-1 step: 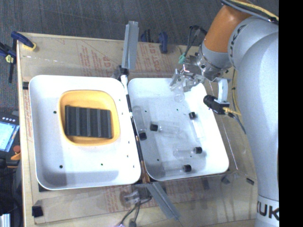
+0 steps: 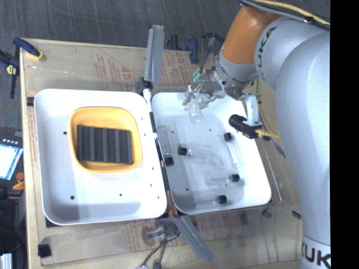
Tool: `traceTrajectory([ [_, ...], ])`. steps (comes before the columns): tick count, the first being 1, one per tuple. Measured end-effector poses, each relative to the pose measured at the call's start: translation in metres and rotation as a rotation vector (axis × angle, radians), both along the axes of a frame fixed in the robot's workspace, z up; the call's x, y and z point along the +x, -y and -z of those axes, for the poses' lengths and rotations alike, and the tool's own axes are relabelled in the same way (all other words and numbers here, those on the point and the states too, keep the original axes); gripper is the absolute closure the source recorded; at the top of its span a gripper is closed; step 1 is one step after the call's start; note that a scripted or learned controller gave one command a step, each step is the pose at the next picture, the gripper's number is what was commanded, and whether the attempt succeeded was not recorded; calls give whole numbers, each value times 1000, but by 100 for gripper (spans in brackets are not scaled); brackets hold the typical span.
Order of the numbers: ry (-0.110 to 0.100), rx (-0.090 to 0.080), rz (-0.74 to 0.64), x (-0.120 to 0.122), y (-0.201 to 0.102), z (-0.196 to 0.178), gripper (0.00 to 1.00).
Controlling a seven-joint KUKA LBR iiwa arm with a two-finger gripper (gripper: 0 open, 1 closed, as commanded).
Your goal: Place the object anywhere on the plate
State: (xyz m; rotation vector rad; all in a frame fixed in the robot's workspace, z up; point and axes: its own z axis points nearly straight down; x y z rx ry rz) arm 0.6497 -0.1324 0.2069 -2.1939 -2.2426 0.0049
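floor: dark grey ribbed carpet (image 2: 84, 10) beyond the bench | bench: pale plywood top with red printed markings (image 2: 101, 60) | clamp: blue-and-yellow clamp (image 2: 27, 47) at top-left corner | left edge: small lit screen device (image 2: 8, 160) | light: even, soft shadows

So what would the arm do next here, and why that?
Probably lower toward one of the clear vials in the right bin. The gripper hangs over that bin's far edge with nothing visibly between its fingers, while the yellow plate sits in the left bin, so something has to be picked up first.
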Motion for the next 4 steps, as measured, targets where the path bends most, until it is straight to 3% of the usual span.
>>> traceTrajectory([
  [1, -1, 0, -123, -11, -71, 17, 100],
  [3, 0, 2, -595, -41, -133, 9, 100],
  [4, 0, 2, -595, -41, -133, 9, 0],
])
